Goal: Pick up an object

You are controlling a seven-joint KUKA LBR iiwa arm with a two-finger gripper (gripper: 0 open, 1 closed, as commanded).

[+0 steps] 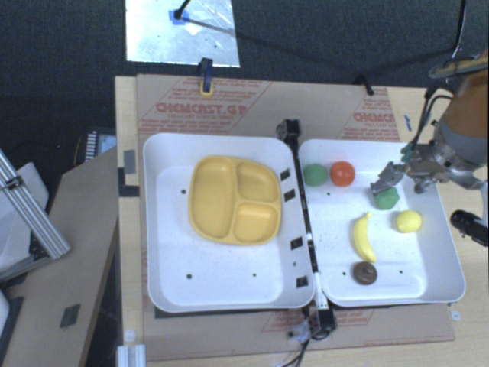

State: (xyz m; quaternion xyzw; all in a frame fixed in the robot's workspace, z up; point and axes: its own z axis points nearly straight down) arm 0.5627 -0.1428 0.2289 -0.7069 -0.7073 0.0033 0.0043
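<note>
Brown cardboard covered the bench [229, 102], and two white bins sat on it side by side. My arm [467, 113] came in over the right bin [443, 281]. The left bin [164, 281] held a yellow tray [233, 199] with three parts.

I use the right bin as my marker. Near its back wall lay a green ball [314, 174] and a red ball [342, 173], close together. A banana [362, 238] lay near the middle, its long side pointing from back to front. A lemon [409, 221] sat beside it, toward my arm. A brown donut [365, 273] sat near the front.

My gripper [401, 180] hung just above a small green thing [386, 199], the nearest one to me. It lay right under my fingers, a little toward the front. My fingers looked spread apart and held nothing.
</note>
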